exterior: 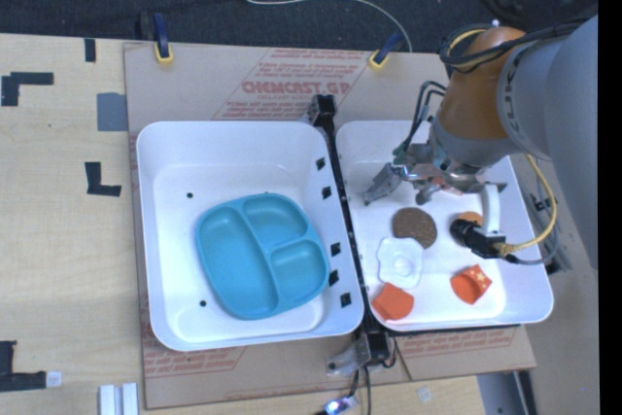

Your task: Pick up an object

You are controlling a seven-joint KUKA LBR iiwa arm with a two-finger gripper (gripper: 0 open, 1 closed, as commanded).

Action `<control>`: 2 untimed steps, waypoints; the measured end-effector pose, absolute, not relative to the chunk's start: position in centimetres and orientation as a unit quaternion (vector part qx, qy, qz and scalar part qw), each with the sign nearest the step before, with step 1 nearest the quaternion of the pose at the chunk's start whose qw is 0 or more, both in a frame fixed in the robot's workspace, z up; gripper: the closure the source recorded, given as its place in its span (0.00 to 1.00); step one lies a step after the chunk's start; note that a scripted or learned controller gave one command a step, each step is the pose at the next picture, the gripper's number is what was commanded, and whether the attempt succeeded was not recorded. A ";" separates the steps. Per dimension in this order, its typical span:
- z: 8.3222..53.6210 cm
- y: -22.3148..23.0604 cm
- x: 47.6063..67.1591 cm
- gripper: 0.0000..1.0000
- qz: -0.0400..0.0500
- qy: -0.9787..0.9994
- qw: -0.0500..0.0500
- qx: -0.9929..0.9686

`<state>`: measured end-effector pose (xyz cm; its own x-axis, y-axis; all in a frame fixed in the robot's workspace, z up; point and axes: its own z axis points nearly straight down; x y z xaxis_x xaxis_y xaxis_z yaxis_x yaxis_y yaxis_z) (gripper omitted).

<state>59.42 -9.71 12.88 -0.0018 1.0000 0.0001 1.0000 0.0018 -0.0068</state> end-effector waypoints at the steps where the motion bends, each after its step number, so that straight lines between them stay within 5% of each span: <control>1: 8.5 -9.8 59.5 0.00 0.000 -0.708 -0.003 -0.706; 2: 9.9 -9.8 59.7 1.00 -0.001 -0.708 -0.005 -0.706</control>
<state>59.72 -9.76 9.85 -0.0026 1.0000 -0.0046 1.0000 0.0027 0.0082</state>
